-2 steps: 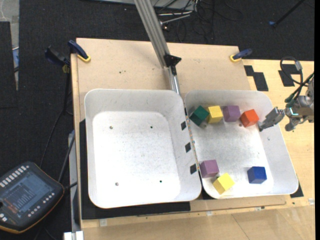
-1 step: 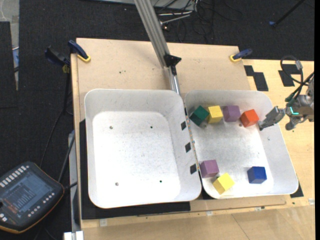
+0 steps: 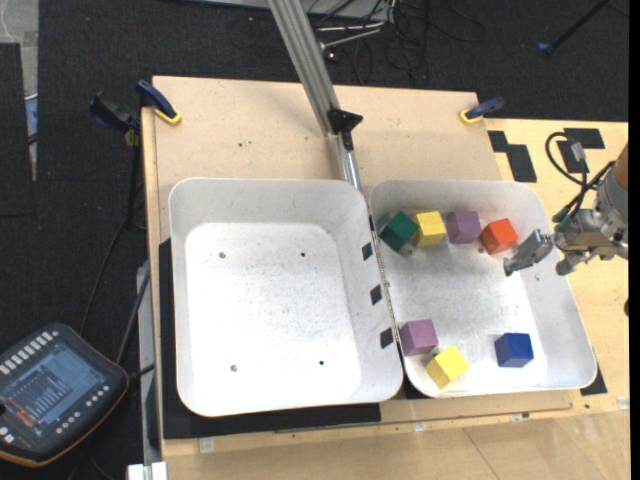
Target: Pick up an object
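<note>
The left bin (image 3: 265,298) is lying well away to the left of the fingers, offering plenty of open floor but nothing to grasp. Moving rightward, the right bin (image 3: 560,298) is holding everything: a green block (image 3: 400,231), a yellow block (image 3: 431,228) and a purple block (image 3: 462,226) are sitting in a tight row to the left of the fingers, and packed like that they are leaving little room for a finger to slip between them. The orange block (image 3: 498,235) is sitting just beside the fingertips, up and to their left, and it looks the likeliest target. Below the fingers, a second purple block (image 3: 418,335), a second yellow block (image 3: 447,365) and a blue block (image 3: 513,349) are standing more apart, with bare floor around the blue one. The gripper (image 3: 527,253) is hanging at the bin's right wall, its fingers seeming to stand slightly apart and holding nothing. The risk, as I judge it, is that a finger is coming down on the orange block's edge and pushing it into the purple one rather than straddling it; the nearby raised rim is also crowding the wrist.
</note>
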Available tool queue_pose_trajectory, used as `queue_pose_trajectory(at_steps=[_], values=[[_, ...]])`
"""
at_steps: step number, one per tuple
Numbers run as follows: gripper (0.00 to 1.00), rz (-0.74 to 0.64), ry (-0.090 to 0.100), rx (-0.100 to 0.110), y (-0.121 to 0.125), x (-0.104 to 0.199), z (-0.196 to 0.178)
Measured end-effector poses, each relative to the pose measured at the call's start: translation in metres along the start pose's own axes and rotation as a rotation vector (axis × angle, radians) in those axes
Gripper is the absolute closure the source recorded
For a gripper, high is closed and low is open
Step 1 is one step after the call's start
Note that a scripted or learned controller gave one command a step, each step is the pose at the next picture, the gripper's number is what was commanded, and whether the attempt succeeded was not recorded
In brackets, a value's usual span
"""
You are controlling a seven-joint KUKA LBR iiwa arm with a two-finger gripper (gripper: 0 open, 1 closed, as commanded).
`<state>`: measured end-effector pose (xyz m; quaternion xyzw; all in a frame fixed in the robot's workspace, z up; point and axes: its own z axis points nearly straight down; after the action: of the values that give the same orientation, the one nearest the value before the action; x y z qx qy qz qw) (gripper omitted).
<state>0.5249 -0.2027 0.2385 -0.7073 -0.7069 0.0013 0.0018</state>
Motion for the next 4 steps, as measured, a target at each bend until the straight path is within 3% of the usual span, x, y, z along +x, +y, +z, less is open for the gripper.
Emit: queue_pose_trajectory(at_steps=[2, 3, 4], values=[[0.00, 0.000, 0.002, 0.002, 0.003, 0.002, 0.110], [1.00, -0.001, -0.001, -0.006, 0.005, 0.001, 0.095], [1.00, -0.003, -0.003, -0.010, 0.001, 0.004, 0.051]])
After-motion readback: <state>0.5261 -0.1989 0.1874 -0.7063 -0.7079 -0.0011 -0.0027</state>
